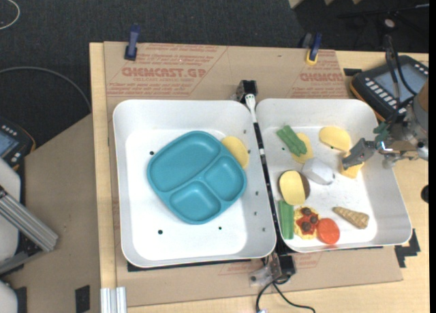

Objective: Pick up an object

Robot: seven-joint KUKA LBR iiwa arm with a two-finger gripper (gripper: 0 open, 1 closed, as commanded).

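Toy foods lie scattered across the right bin (388,189), one of two shallow white bins side by side on the bench, as the arm's gripper (355,159) reaches in over that bin's right rim. Whether its fingers are apart or closed cannot be told from this angle, and nothing is seen between them. Just below the gripper tip sits a small yellow wedge (350,171); a yellow slice (335,137) lies just up and left of it. Toward the bin's left wall are a green pod (292,140), a grey lump (319,172), a yellow-and-brown half round (293,186), a green strip (287,219), a red tomato (328,231) and a tan cone (352,217). Beyond that wall, the left bin (136,168) holds a teal divided plate (196,176) with a yellow piece (235,148) touching its upper right edge.
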